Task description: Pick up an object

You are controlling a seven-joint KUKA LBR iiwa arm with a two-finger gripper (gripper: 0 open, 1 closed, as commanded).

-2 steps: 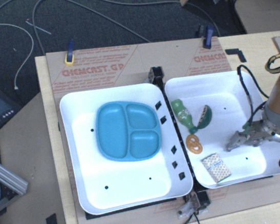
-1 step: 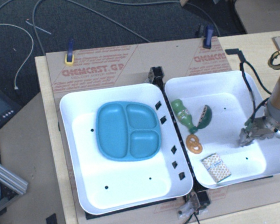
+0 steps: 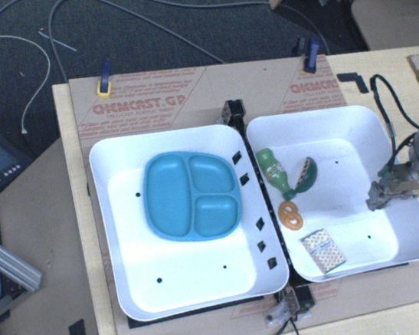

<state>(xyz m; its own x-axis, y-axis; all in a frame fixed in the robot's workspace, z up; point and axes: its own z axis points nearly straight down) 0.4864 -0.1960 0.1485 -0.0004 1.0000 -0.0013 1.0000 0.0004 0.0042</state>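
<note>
The right bin (image 3: 358,122) holds several small objects along its left side. A green bottle-shaped toy (image 3: 272,169) lies near the divider, with a watermelon-slice toy (image 3: 305,176) just right of it. Below them sits an orange pretzel (image 3: 290,216), and a small patterned packet (image 3: 323,250) lies near the front. My gripper (image 3: 378,198) hangs low over the bin's right side, apart from all of them, with nothing seen in it.
A blue divided plate (image 3: 192,195) lies in the left bin (image 3: 132,274). Black clips (image 3: 233,110) join the bins along the middle divider. Cables (image 3: 385,95) run near the right bin's far right corner.
</note>
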